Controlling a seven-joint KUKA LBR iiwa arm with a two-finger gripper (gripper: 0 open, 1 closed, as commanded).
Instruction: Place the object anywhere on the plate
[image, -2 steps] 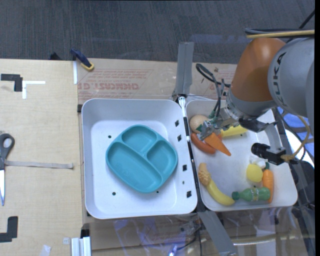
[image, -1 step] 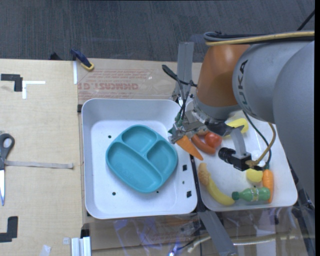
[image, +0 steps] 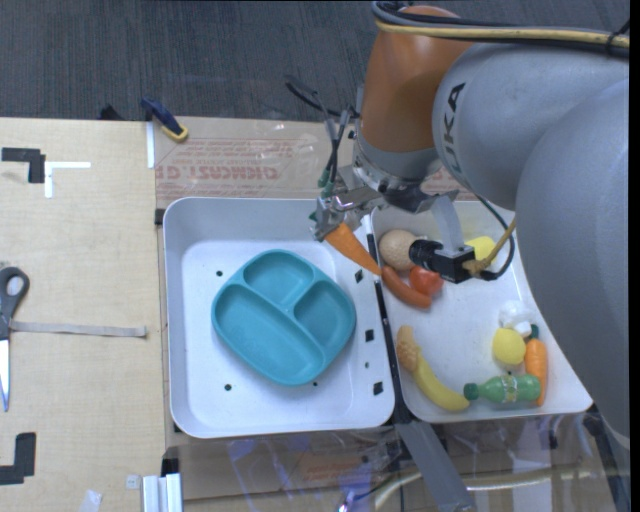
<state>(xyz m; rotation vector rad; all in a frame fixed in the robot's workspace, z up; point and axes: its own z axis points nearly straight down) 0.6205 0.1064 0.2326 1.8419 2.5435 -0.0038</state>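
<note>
A blue divided plate (image: 285, 315) lies in the left white bin (image: 190, 300). My gripper (image: 333, 216) hangs over that bin's back right corner, beside the rim shared with the right bin. It is shut on the upper end of an orange carrot (image: 352, 249). The carrot slants down to the right across the rim between the bins, up and to the right of the plate. The grey arm with its orange band covers the space behind the gripper.
The right bin (image: 470, 320) holds a tan egg-shaped piece (image: 397, 248), a red pepper (image: 410, 288), a lemon (image: 508, 345), a small carrot (image: 537, 360), a banana (image: 435, 380) and a green bottle (image: 500, 390). Scissors (image: 10, 300) lie on the bench at far left.
</note>
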